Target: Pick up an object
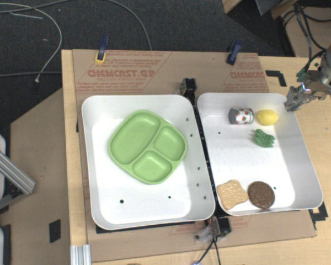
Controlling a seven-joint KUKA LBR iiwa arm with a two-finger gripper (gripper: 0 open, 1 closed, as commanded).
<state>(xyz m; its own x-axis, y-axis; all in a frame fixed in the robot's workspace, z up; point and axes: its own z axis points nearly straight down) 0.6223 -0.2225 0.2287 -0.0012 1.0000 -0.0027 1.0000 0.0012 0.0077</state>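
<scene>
Through the camera view I am seeing the gripper (pixel 294 102) hanging at the upper right corner of the right bin (pixel 298 164), just outside its rim and holding nothing. Taking the lemon (pixel 267 117) as my landmark, the gripper is sitting just to its right and a little above, apart from it. A small can (pixel 240 115) is lying on its side just left of the lemon, nearly touching it. A green broccoli piece (pixel 263 138) is resting just below the lemon. Well below the lemon, near the bin's front edge, a brown round cookie (pixel 261 195) is lying beside a tan cracker (pixel 231 194). Far left of the lemon, the left bin (pixel 99 203) is holding a green divided plate (pixel 148 146).
</scene>
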